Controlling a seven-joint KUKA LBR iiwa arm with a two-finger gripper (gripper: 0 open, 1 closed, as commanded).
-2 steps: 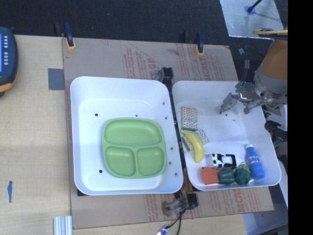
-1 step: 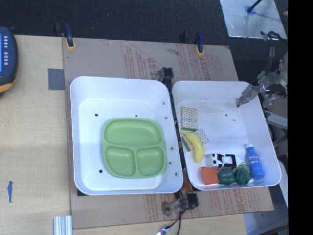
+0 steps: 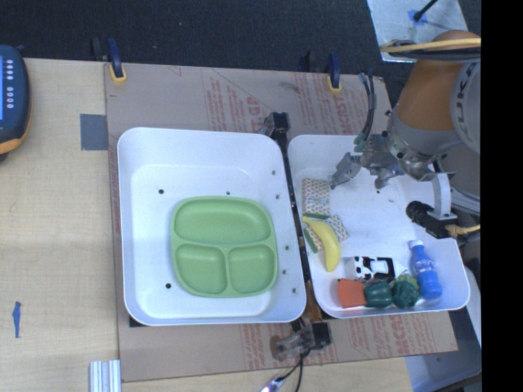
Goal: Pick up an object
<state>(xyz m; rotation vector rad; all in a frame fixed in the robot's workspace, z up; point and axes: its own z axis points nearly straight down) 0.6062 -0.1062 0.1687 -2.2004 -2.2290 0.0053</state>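
Far left of the pincer [image 3: 364,170], at the edge of the pale wooden surface [image 3: 57,243], sits a blue and orange device [image 3: 11,96], and a grey tape square [image 3: 92,131] lies flat nearby. A brown cardboard sheet [image 3: 204,96] lies under both bins, clamped along its far edge.

The left bin [image 3: 135,219], smooth white plastic with rounded corners, is well to the pincer's left. In it rests a matte green divided plate [image 3: 222,246], one long compartment and two smaller ones; bare white floor rings it on every side.

The right bin [image 3: 306,149] lies under the pincer. Below and left of the pincer, close to the wall shared with the left bin, lies a patterned square packet [image 3: 315,194], and a curved yellow banana [image 3: 326,243] sits just below that. Along the bin's near edge, well below the pincer, runs a crowded row: an orange block [image 3: 351,293], a black-and-white piece [image 3: 374,265], two dark green bumpy items [image 3: 392,292] that may be toy vegetables, and a blue bottle with a white cap [image 3: 424,272], lying tilted by the right wall.

The pincer hangs over the bin's far half, its thin metal fingers spread apart with nothing between them. Open white floor lies directly beneath and just below it.
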